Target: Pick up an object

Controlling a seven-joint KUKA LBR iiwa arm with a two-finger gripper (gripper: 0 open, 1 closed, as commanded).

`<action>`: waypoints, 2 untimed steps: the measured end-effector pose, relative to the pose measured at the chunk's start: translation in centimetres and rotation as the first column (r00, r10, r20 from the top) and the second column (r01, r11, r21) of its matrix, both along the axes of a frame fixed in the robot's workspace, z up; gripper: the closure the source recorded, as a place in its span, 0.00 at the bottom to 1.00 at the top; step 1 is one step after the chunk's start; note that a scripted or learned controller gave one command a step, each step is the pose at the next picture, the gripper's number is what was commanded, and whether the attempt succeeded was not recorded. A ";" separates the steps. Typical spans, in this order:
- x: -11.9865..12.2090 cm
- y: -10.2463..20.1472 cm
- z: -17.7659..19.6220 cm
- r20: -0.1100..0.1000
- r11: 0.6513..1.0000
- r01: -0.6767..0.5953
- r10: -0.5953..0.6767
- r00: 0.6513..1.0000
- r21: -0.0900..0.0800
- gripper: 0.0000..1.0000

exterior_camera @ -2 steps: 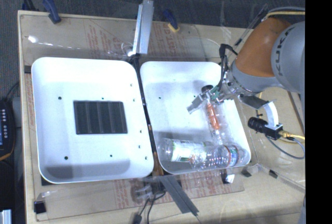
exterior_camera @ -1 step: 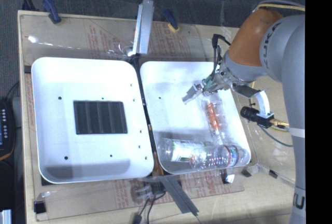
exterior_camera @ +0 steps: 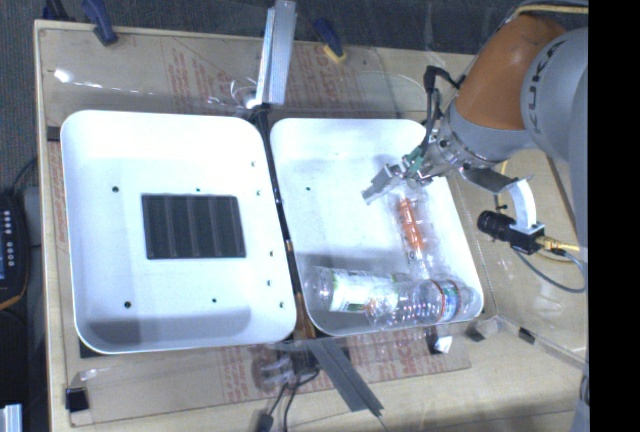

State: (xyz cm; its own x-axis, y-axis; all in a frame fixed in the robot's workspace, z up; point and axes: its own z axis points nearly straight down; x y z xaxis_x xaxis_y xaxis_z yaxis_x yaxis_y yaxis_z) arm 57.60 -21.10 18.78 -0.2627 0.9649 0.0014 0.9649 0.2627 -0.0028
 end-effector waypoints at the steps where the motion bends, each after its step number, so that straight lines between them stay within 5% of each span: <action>1: 0.7 0.0 -0.6 0.003 1.000 -0.009 0.009 1.000 -0.001 0.00; 2: 0.6 0.2 -1.8 0.000 0.998 -0.058 0.058 0.998 0.000 0.00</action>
